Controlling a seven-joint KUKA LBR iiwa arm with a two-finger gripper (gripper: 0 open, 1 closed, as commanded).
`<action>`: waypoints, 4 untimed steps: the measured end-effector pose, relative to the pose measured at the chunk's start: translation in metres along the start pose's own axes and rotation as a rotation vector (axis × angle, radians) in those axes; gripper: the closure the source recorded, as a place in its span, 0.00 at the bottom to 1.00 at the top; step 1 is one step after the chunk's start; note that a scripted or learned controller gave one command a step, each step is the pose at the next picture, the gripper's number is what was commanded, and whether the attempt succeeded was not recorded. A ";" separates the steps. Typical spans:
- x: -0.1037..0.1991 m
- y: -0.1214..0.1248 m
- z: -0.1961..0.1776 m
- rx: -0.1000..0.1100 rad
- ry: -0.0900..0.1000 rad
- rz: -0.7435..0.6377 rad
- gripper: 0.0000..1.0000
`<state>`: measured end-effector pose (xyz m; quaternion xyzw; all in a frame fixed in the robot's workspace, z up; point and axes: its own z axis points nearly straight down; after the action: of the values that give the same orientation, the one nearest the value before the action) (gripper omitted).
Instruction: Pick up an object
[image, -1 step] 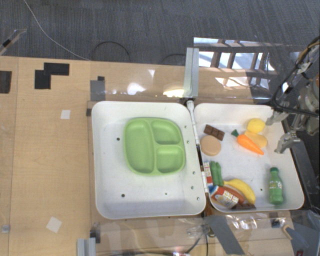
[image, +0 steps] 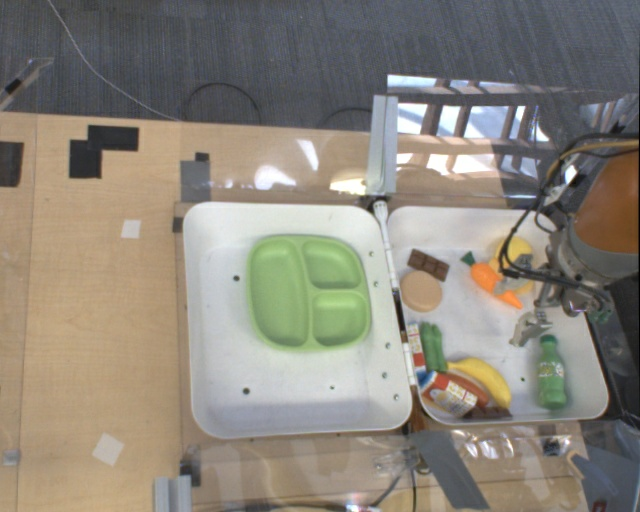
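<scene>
Nothing lifted yet — the gripper (image: 533, 326) (finger state unclear) hangs just above the green bottle (image: 550, 372); grasp remains.

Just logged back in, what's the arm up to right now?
The arm's gripper hangs over the right bin, among the toy food there and close above the green bottle. Nothing is visibly between its fingers, so no pick is confirmed yet. A carrot, a chocolate bar, a round tan cookie and a banana also lie in that bin. The left bin holds a green divided plate.
</scene>
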<state>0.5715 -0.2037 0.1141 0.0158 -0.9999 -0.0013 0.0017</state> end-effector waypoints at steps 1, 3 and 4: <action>-0.009 0.019 0.025 0.006 -0.018 0.023 0.00; -0.066 0.039 0.009 0.006 -0.030 0.040 1.00; -0.100 0.056 0.025 0.002 -0.017 0.212 1.00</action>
<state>0.6693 -0.1449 0.0886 -0.0903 -0.9959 -0.0002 -0.0068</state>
